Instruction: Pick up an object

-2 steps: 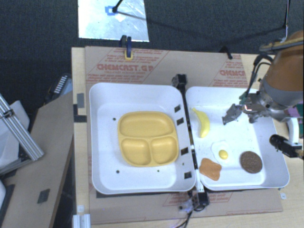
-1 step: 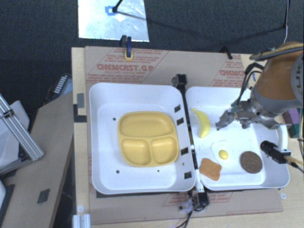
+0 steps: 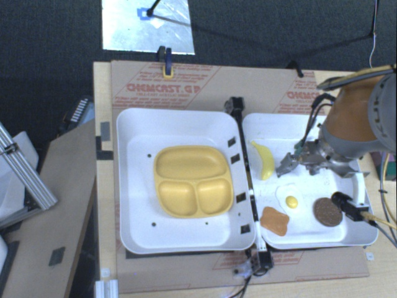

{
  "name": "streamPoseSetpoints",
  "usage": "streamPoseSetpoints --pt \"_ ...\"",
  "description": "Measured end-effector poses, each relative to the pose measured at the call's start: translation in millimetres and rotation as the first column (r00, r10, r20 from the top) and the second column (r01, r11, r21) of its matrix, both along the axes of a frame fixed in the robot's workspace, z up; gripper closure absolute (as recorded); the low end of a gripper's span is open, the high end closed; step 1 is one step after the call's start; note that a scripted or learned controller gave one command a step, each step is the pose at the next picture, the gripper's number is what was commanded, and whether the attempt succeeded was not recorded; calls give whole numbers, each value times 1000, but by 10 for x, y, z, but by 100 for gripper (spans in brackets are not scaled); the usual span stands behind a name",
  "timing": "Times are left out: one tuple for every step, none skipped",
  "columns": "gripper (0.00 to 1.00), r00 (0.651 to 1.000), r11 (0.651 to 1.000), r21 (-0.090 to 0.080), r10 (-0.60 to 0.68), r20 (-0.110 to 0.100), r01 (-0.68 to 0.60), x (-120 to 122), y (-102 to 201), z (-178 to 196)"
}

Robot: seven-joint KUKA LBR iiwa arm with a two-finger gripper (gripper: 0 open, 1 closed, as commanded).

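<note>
Gripper (image 3: 290, 164) low over the right bin (image 3: 279, 124), on the grey arm (image 3: 350, 113) that comes in from the right with its orange band above the wrist. It sits over bare white floor, just right of the banana (image 3: 265, 159) and just beyond the egg (image 3: 290, 201). It is apart from both as far as the slant allows. Whether it touches the bin floor is unclear. Open or closed: cannot tell, since the grey metal at the tip is a blur. Nothing shows in its grasp.

Right bin contents, all loose:
- banana, near the bin's left wall, lying lengthwise away from the camera
- egg, a white fried shape with a yellow yolk, mid-bin
- brown disc (image 3: 327, 212), right of the egg, near the front wall
- orange piece (image 3: 275, 221), front left corner, near the egg

Left bin (image 3: 136, 141): one yellow tray (image 3: 191, 180) with three compartments, lying flat at the centre.

Writing: both bins rest on a brown board (image 3: 205, 82) laid on the counter (image 3: 100, 104). Red print behind the left bin reads "CHEMCAST GP". The same print repeats behind the right bin, cut off after "CHEMC". Fainter red lettering along the board's front edge is too small to read. A yellow clamp (image 3: 167, 67) grips the far edge of the board.
</note>
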State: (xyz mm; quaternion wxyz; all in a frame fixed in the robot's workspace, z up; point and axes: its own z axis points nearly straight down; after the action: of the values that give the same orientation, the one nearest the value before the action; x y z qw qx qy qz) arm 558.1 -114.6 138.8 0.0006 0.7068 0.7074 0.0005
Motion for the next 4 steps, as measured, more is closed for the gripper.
streamPoseSetpoints --pt "100 1000 1000 -1 1 1 -1 4 -5 101" --pt "100 1000 1000 -1 2 1 -2 69 -58 550" --pt "100 1000 1000 -1 3 4 -3 -11 -13 1080" --pt "100 1000 1000 0 3 1 -3 -1 -13 1295"
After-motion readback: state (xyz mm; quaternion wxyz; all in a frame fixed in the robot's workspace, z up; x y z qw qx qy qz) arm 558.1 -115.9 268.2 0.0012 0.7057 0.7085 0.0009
